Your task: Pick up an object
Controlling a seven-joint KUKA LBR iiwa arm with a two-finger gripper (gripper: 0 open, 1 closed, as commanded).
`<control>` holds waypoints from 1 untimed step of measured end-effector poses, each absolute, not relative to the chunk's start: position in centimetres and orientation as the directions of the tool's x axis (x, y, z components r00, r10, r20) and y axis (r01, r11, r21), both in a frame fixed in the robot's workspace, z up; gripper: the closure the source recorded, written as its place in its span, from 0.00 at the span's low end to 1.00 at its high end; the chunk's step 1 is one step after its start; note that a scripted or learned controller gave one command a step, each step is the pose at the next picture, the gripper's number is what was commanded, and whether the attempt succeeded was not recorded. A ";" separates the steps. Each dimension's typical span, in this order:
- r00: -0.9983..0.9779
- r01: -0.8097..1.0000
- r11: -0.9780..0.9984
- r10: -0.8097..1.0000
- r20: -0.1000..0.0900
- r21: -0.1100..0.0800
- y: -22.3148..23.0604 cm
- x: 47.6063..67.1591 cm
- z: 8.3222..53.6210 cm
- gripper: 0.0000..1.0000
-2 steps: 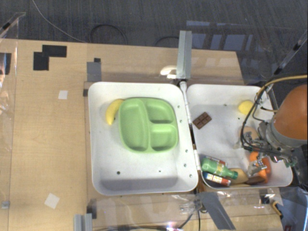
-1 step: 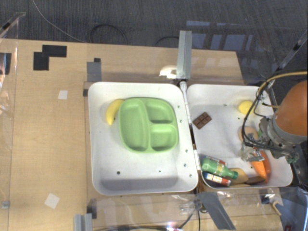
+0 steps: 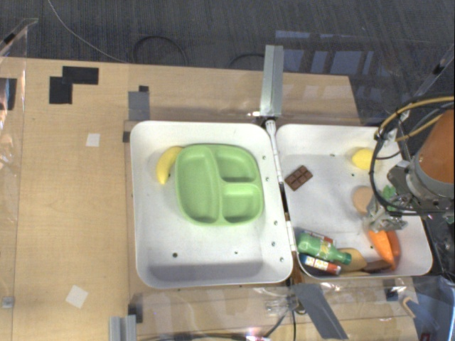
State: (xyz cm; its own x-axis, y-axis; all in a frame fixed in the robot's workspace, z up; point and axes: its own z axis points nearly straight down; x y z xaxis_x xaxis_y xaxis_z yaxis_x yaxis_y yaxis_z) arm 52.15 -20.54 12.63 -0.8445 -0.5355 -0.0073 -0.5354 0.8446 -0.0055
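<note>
Gripper [image 3: 382, 219] low in right bin [image 3: 327, 155], over tapered orange carrot [image 3: 384, 245], finger state cannot tell, smooth green compartment plate [image 3: 215, 183] w/ curved banana [image 3: 167, 163] in left bin [image 3: 206, 268].

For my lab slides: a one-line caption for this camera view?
Arm's tool above a carrot in the right bin; green tray and banana in the left.

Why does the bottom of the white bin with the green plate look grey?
In the camera view, a soft shadow lies along the near inside of the left bin; the green plate stays evenly lit, and clear panels add pale reflections along the top right.
</note>
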 end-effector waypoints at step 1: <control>-0.844 -0.536 0.844 -0.536 -0.007 -0.004 -20.5 52.1 12.6 0.00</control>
State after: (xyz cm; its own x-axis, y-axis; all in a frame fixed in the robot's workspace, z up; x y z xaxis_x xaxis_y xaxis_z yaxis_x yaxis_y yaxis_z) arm 52.14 -20.50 12.59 -0.8444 -0.5356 -0.0070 -0.5356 0.8445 -0.0044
